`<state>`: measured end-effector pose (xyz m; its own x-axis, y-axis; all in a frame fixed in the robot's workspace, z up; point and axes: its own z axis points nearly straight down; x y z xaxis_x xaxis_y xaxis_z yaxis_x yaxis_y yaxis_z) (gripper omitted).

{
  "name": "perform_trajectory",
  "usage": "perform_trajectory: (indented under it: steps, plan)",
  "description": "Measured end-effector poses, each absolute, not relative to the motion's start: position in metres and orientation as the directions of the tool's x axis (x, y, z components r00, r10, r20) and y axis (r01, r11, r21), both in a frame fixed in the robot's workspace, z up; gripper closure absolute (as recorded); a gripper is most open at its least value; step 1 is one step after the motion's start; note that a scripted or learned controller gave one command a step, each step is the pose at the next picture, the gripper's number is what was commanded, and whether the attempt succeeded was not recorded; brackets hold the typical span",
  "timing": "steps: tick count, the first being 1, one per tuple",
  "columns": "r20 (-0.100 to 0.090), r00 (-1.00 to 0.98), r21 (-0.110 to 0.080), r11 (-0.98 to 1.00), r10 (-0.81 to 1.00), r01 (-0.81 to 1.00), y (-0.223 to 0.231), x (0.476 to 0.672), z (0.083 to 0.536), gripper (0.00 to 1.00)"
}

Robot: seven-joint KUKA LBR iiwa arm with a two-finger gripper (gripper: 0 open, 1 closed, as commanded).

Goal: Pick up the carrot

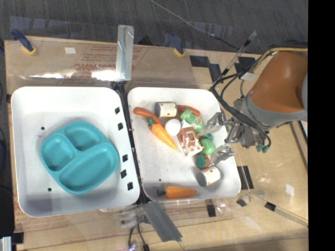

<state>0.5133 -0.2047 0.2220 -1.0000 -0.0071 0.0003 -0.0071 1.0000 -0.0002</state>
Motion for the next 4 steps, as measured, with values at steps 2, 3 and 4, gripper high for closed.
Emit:
perform_trajectory:
  steps: [2,3,4]
  plan:
    - [0.0,-0.998,0.001,0.998,-0.065,-0.065,-0.194,0.489,0.127,1.0]
    - [-0.012,-0.999,-0.004,0.999,-0.033,-0.033,-0.172,0.512,0.248,1.0]
    - [-0.005,-0.975,-0.002,0.975,0.222,0.222,-0.192,0.523,0.304,1.0]
